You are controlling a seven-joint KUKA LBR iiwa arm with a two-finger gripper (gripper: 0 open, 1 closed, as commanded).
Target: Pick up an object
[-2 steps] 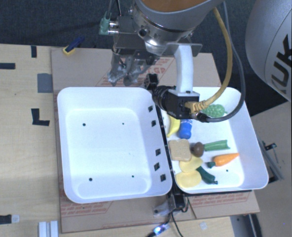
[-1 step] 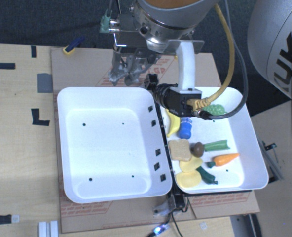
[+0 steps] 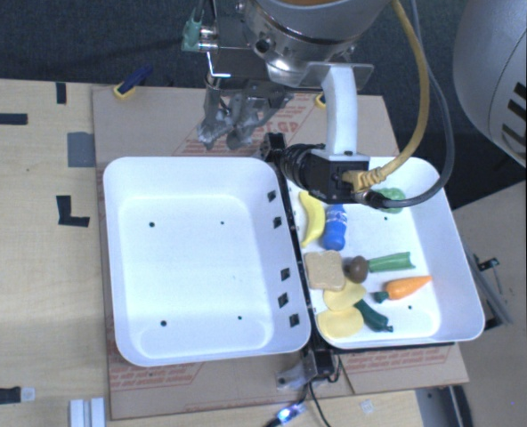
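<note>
My gripper (image 3: 235, 127) hangs under the grey wrist at the top of the camera view, over the cardboard just beyond the far rim of the left bin (image 3: 192, 265). Nothing shows in its grasp. The right bin (image 3: 455, 265) holds the objects. A yellow banana (image 3: 310, 218) and a blue bottle (image 3: 335, 232) lie near its left wall. Below them are a tan slice of bread (image 3: 325, 271), a small brown ball (image 3: 357, 266), a green cucumber (image 3: 390, 261), an orange carrot (image 3: 408, 286), yellow slices (image 3: 341, 317) and a dark green piece (image 3: 374, 318).
A black fitting with a yellow hose (image 3: 335, 174) hangs over the far left corner of the right bin and hides part of it. A small green item (image 3: 391, 194) lies beside it. Black clips (image 3: 286, 256) line the divide between the bins.
</note>
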